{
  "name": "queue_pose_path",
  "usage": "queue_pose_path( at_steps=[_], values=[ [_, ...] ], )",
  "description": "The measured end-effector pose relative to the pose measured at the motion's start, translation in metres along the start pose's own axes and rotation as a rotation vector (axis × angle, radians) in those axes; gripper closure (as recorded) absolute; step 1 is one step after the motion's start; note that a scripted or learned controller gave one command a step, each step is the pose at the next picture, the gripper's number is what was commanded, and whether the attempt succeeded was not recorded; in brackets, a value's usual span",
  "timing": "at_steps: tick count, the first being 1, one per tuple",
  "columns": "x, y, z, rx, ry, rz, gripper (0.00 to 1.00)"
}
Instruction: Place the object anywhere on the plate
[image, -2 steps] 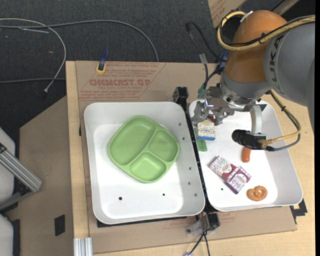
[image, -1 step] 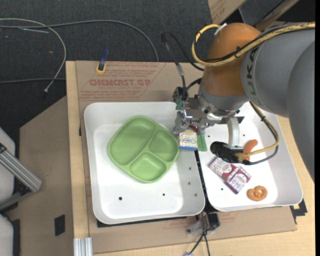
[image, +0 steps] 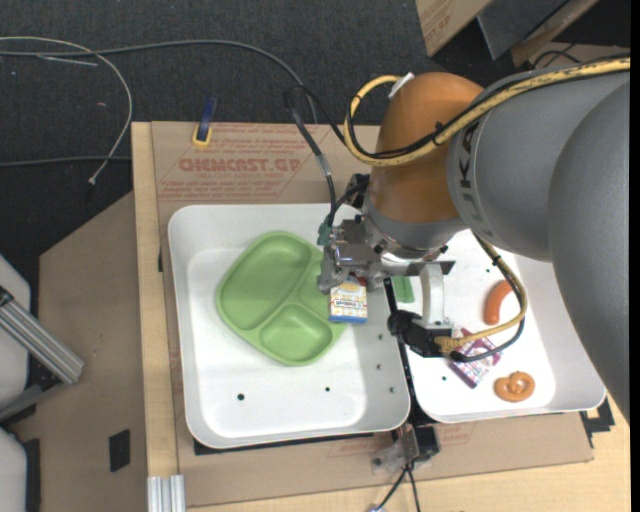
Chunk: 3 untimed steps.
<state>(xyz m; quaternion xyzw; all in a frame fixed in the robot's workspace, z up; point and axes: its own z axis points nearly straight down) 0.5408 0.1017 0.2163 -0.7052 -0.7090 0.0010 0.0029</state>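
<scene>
Bench: brown board (image: 250, 160) under two white bins (image: 200, 330), dark floor around.
Plate (image: 265, 290): green, divided, left bin.
Gripper (image: 345, 275): pinching small box (image: 347, 303).
Box: at plate's 3 o'clock edge, long axis roughly 12–6.
Right bin: sausage (image: 497, 301), pretzel (image: 516, 385).

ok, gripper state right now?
Gripper: shut on small box, hanging over the green plate's right edge.
</scene>
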Motion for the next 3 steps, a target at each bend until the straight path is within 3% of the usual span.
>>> queue_pose_path(
  at_steps=[1,2,3],
  values=[
    [0.0396,-0.0156,-0.0142,-0.005,0.0,0.001,1.0],
    [0.0361,-0.0145,-0.0153,-0.005,-0.002,0.005,1.0],
    [0.0359,-0.0145,-0.0152,-0.005,-0.002,0.005,0.0]
  ],
)
